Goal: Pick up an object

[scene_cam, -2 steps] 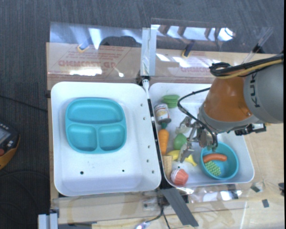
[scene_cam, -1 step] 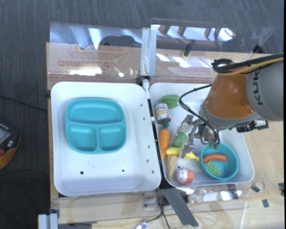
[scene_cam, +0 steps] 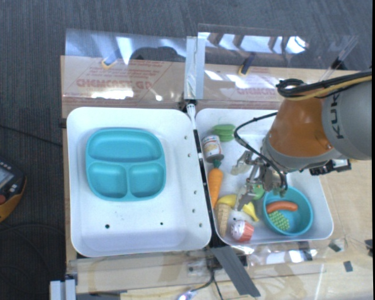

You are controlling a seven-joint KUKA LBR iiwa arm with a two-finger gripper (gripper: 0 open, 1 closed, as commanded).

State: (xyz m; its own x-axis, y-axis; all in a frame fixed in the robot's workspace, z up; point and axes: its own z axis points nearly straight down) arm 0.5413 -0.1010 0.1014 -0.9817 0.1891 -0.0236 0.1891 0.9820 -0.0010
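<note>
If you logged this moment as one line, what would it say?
arm: over right bin | gripper: above toy food, beside blue bowl | carrot: lying in bin | tray: left bin | pick: not yet

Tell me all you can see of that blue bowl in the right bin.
The bowl is round, teal-blue, glossy like plastic. It sits upright in the right bin's near right corner. Inside lie a red sausage-like piece and something green under it. The gripper hangs just beside its left rim, next to a yellow item.
</note>
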